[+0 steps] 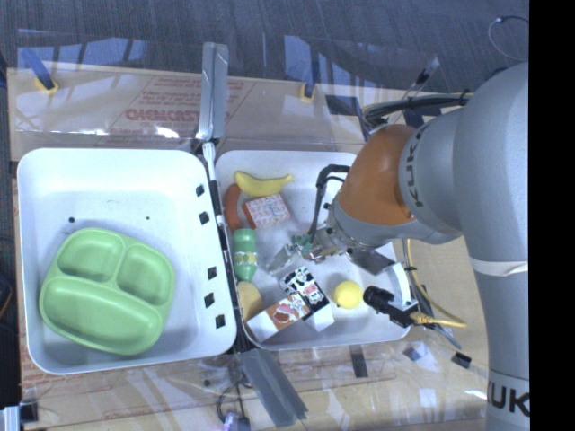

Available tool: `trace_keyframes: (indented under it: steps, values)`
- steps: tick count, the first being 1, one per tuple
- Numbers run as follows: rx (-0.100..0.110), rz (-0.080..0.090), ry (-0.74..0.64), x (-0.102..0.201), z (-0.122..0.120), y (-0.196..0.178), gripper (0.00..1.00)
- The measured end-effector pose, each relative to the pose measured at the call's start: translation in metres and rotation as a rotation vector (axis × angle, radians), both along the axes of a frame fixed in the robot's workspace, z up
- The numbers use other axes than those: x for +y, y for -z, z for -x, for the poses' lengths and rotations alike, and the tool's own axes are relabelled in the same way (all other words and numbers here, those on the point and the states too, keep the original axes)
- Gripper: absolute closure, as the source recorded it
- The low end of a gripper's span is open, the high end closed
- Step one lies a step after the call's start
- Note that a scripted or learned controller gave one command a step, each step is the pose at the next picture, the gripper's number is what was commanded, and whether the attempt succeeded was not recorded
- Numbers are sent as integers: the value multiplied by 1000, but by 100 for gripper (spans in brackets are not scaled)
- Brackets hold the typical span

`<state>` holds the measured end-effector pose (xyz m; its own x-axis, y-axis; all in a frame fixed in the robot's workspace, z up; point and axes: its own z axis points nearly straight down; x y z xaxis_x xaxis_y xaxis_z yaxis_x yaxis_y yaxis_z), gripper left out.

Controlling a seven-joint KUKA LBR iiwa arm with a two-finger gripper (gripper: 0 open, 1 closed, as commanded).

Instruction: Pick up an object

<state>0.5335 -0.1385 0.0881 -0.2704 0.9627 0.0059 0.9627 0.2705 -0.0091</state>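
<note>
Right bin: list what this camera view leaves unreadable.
- Gripper: small and lost among the clutter; its state cannot be read.
- Right bin: its right side lies under the arm, so anything there is hidden.
- Red item: mostly covered by the banana and the box; identity unclear.
- Box and carton: print too small to read.

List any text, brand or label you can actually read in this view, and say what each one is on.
"KU": dark letters on the grey arm at the lower right, cut off by the frame edge.
Dark letters run down the arm link beside the orange band; too foreshortened to read.
Red print on the clear sheet behind the bins: too blurred.
Small carton and black-and-white pack: print too small.
</note>
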Motion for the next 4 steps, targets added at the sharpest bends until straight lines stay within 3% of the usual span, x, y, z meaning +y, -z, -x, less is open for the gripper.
trace_keyframes:
  steps: [1,2,3,4]
  values:
    - [6,-1,-4,1,0,-7,100]
    - [5,-1,-4,1,0,-7,0]
    - [12,-2,-7,1,0,-14,100]
    - [12,-2,-8,1,0,-14,0]
